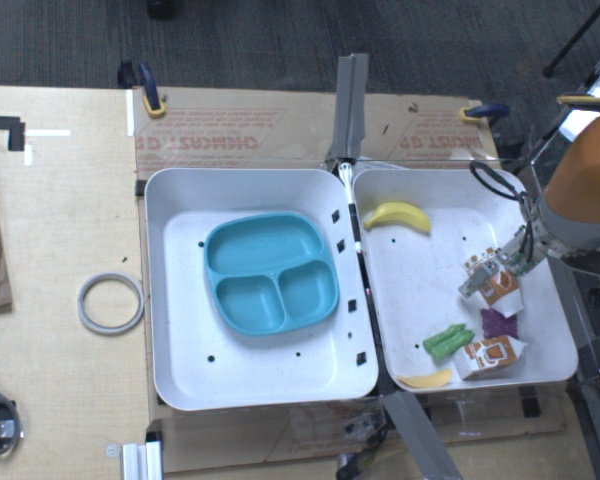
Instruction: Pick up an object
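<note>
Right bin (565,363), landmark: at its near wall lie a yellow slice (424,379), a green toy (448,341), and a white-orange carton (492,355). Mid-bin, the tool (485,273) sits over a second small carton (499,287); its grip state cannot be told. Farther, a banana (397,216). Beyond: cardboard-covered bench (235,128), then dark carpet (280,18).

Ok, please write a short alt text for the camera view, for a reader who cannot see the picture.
A robot arm reaches in from the right, its gripper low over a small orange-and-white carton in the right white bin. That bin also holds a banana, a green item, a purple item and another carton. The left bin holds a blue divided tray.
</note>
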Available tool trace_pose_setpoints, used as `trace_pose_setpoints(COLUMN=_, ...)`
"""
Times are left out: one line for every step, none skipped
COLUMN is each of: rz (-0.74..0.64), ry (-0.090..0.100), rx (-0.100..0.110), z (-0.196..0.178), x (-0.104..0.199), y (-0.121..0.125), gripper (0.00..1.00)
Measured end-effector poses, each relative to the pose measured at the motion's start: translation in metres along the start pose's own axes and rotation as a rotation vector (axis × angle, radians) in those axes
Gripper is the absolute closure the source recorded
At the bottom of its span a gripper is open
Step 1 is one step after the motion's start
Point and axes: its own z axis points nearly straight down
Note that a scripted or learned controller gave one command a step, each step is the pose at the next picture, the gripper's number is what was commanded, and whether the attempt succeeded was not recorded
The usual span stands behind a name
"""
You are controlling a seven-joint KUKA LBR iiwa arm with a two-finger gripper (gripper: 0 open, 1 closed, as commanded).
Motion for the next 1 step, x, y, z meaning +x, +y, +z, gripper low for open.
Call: trace_pose_setpoints(rz=-0.142, ry=-0.004, rx=-0.002, z=-0.001, x=-0.0322, y=0.0559, gripper=0.0)
